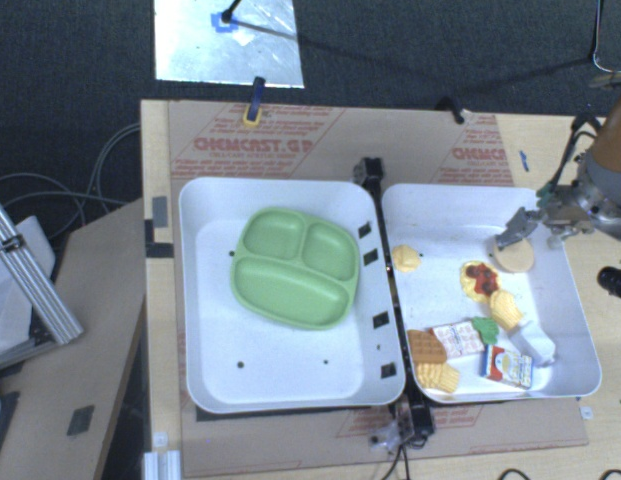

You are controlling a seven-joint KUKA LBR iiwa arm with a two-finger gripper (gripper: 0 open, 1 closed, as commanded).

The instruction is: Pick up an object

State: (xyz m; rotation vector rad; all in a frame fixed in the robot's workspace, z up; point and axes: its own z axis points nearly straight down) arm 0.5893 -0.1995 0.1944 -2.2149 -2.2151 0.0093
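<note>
Toy food (487, 313) lies clustered in the right bin (440, 213), where the gripper (517, 232) hangs low over a pale round piece (514, 257), finger spacing unclear, seemingly positioned for a grasp.

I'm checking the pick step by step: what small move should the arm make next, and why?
Probably lower straight down. The gripper hangs over the upper right of the right bin, just above a pale round disc that lies apart from the other food pieces, so it looks like the easiest target.
</note>
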